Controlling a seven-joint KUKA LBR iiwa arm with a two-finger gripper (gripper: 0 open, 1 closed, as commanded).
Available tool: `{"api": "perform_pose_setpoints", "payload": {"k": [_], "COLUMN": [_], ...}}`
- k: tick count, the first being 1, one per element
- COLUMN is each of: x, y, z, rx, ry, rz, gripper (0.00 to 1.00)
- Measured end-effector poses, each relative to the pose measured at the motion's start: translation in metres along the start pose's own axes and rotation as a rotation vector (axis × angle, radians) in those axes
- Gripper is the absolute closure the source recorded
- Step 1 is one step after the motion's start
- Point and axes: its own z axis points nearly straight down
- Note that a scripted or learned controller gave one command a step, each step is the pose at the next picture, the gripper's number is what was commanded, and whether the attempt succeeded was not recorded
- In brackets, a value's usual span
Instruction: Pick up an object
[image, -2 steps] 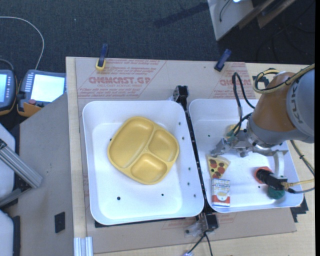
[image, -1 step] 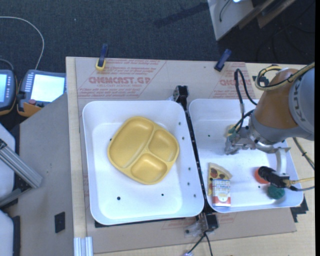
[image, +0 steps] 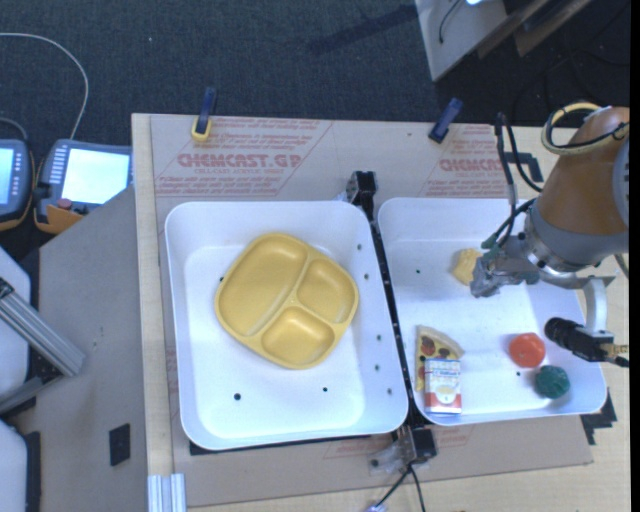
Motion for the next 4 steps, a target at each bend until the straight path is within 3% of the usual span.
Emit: {"api": "perform_pose_setpoints", "payload": {"k": [1,2,4], "x": [-0.008,-0.008,0.110], "y": [-0.005,-0.004,-0.014], "z": [-0.052,-0.072,-0.070], "rx": [0.000,0.001,0.007], "ry": [0.000,0.000,0.004], "rz": [0.001,-0.001,-0.006], "gripper": [1.00,1.00,1.00]}}
